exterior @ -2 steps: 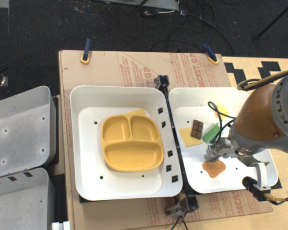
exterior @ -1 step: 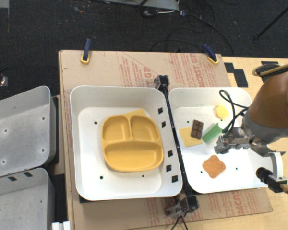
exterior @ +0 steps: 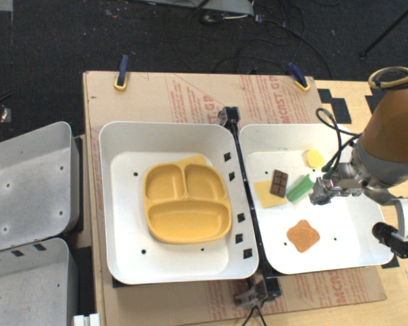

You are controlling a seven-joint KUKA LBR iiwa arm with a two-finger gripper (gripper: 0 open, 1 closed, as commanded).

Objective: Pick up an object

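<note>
Camera view, looking down at a slant: two shallow white bins sat side by side on a cardboard-covered bench (exterior: 190, 94), the sheet pinned at its far edge by two blue-and-yellow clamps. The left bin (exterior: 115, 182) held a yellow divided tray (exterior: 188, 204), lying flat near the bin's middle with its two small compartments toward the far side and its long one toward the near side. The right bin (exterior: 353, 246) held several small items. A thin yellow slice (exterior: 266, 194) lay near the divider between the bins, and a brown chocolate bar (exterior: 279, 183) rested partly on top of it. Just to the right, a green block (exterior: 298, 189) lay tilted on the bin floor, close beside the bar. A small round yellow piece (exterior: 315, 158) sat farther back, and an orange-brown cookie-shaped piece (exterior: 303, 236) lay apart toward the near side. The grey arm with its orange band (exterior: 391, 124) reached in from the right, and its gripper (exterior: 319, 193) hung low over the right bin, just beside the right end of the green block. Whether it touched the block could not be made out, and nothing was seen between its tips. Spare white bin lids (exterior: 27, 182) lay off the bench at left.
</note>
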